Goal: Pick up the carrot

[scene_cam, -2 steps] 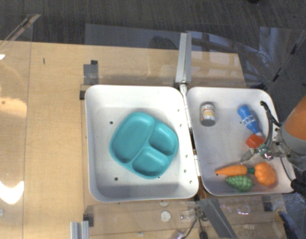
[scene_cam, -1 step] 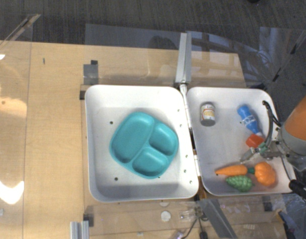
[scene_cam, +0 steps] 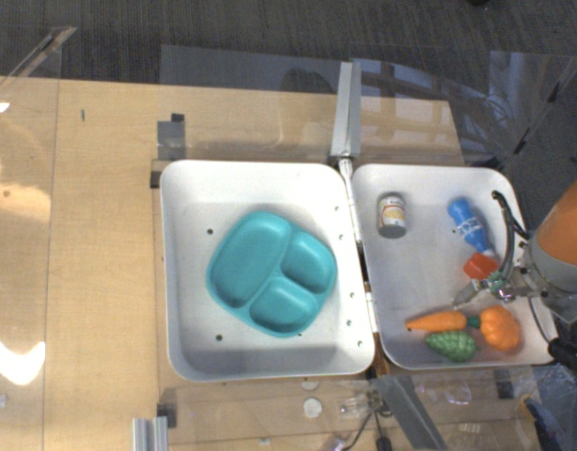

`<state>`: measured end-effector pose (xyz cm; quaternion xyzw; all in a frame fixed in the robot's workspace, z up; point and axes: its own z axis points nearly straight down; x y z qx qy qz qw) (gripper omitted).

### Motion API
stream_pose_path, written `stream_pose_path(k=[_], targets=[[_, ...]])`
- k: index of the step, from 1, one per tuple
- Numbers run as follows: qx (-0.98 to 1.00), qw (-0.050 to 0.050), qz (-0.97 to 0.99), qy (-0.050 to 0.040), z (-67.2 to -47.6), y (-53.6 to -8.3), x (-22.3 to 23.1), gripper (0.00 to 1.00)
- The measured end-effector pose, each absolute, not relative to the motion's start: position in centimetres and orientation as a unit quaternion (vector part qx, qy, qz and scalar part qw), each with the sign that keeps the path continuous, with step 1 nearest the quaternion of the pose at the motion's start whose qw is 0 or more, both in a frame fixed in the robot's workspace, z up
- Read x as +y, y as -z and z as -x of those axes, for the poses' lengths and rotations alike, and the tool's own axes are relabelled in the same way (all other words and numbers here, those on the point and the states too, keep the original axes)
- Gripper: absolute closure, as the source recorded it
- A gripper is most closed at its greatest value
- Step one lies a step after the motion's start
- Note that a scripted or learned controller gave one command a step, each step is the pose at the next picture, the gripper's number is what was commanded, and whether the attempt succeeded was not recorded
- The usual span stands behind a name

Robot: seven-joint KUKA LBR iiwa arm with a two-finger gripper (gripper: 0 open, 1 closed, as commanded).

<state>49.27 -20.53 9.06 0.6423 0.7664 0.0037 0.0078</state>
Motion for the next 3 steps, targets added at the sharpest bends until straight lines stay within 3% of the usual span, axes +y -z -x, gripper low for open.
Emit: stream_pose_path(k=[3], targets=[[0.742, 0.008, -0.67, -0.0042, -49.29, -9.05, -20.55, 0.0]])
